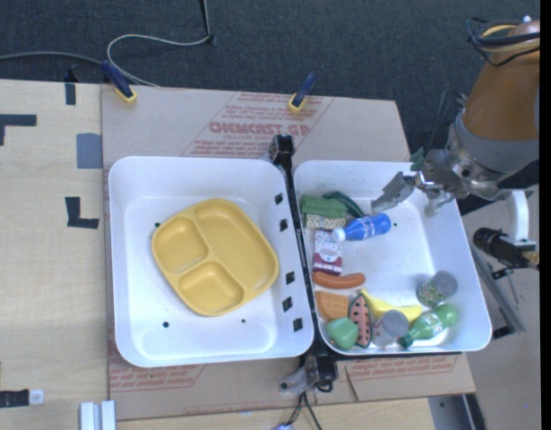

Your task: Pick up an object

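Note:
My gripper (411, 195) hangs over the back right of the right bin (454, 240). Its fingers are spread open with nothing between them. One fingertip (385, 197) is just above and right of a blue bottle (366, 228) lying on its side. Left of the bottle lie a green packet (327, 206) and a red and white packet (327, 249). A hot dog (340, 280), a waffle (330, 305), a watermelon slice (358, 319), a green pepper (341, 333), a banana (389, 306), a grey can (392, 324), a green bottle (433, 323) and a grey lid (437, 287) crowd the front.
The left bin (141, 330) holds a yellow divided plate (214, 255). A black clip (281, 147) sits where the two bins meet at the back. The middle and right of the right bin's floor (405, 258) is bare white. Cardboard lies under both bins.

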Controlling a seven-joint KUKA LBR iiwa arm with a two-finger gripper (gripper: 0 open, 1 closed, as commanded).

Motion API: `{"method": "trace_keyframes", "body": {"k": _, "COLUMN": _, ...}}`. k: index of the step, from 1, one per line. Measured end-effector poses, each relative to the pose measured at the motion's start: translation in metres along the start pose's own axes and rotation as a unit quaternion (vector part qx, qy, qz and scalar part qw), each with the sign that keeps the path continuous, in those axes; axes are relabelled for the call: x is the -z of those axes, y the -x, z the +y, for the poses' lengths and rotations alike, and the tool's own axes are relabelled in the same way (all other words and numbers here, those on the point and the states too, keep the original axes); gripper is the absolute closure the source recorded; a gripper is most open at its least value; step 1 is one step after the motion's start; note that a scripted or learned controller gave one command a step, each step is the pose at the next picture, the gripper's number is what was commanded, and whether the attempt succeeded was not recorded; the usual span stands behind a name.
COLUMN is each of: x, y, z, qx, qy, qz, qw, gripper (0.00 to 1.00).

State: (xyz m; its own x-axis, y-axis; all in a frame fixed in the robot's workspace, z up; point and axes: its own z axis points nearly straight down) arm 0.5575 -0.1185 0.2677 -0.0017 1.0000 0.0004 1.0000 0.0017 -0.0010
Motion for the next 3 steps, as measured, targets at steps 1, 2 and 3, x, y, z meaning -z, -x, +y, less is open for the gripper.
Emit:
{"method": "trace_keyframes", "body": {"k": 1, "x": -0.155, "y": 0.042, "z": -0.011, "qx": -0.001, "qy": -0.001, "qz": 0.0, "qw": 1.0, "gripper": 0.0}}
{"method": "trace_keyframes", "body": {"k": 2, "x": -0.181, "y": 0.04, "z": 0.004, "qx": -0.001, "qy": 0.001, "qz": -0.001, "qw": 1.0, "gripper": 0.0}}
{"method": "trace_keyframes", "body": {"k": 3, "x": -0.181, "y": 0.014, "z": -0.009, "qx": -0.001, "qy": 0.003, "qz": -0.002, "qw": 1.0, "gripper": 0.0}}
